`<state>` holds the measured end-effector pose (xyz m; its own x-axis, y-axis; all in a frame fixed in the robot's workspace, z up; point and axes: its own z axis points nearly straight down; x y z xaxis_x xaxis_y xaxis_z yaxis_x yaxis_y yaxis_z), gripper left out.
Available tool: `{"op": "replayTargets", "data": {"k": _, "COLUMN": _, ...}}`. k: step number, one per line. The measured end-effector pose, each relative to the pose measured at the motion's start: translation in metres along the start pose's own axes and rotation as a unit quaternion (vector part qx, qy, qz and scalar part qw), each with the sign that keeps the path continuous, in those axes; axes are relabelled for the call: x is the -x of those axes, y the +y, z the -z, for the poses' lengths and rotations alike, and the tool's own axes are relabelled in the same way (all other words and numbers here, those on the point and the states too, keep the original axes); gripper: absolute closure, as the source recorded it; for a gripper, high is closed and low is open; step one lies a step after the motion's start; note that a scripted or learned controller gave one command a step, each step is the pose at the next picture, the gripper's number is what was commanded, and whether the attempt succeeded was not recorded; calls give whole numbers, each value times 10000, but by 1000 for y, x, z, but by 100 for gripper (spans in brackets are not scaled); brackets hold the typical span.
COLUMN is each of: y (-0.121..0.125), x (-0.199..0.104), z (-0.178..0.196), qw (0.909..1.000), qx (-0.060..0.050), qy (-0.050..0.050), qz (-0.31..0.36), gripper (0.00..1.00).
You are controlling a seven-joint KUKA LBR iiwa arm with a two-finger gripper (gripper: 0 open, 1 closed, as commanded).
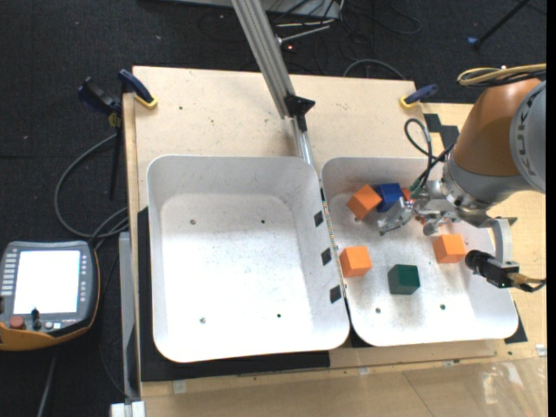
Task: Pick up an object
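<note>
Five blocks lie in the right bin [499,324]: three orange, one blue, one dark green. The far orange block [365,201] sits at the bin's far left, touching the blue block [389,195] just to its right. The left orange block [355,261] rests near the bin's left wall, closer to the viewer. The right orange block [449,248] lies just near of the arm's wrist. The green block [403,279] stands between the two nearer orange ones and a little closer to the viewer, apart from both.

The claw [396,217] hangs low over the bin's far part, just beside the blue block on its near right side; whether its fingers are apart or together cannot be told, and no block shows between them. The grey and orange arm [495,146] covers the bin's far right corner, and a black cable loops off the wrist.

The left bin [165,181] is white and speckled, touching the right bin along a shared edge marked with small black tabs. Both sit on the pale table [217,102]. A slanted metal pole [261,42] comes down to the far end of that shared edge. Two clamps, blue and yellow, grip the table's far corners. A handheld pendant [45,295] with a lit screen lies on the floor at the left, with a cable.
</note>
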<state>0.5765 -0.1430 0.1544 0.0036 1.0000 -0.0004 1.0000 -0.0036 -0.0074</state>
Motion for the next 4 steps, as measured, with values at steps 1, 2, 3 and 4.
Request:
{"op": "replayTargets", "data": {"k": 1, "y": 2, "x": -1, "z": 5, "qw": 10000, "qx": 39, "qy": 0, "qz": 13, "gripper": 0}}
{"op": "replayTargets", "data": {"k": 2, "y": 2, "x": -1, "z": 5, "qw": 10000, "qx": 40, "qy": -1, "qz": 13, "gripper": 0}}
{"op": "replayTargets", "data": {"k": 3, "y": 2, "x": -1, "z": 5, "qw": 10000, "qx": 40, "qy": 0, "qz": 12, "gripper": 0}}
{"op": "replayTargets", "data": {"k": 4, "y": 2, "x": -1, "z": 5, "qw": 10000, "qx": 40, "qy": 1, "qz": 13, "gripper": 0}}
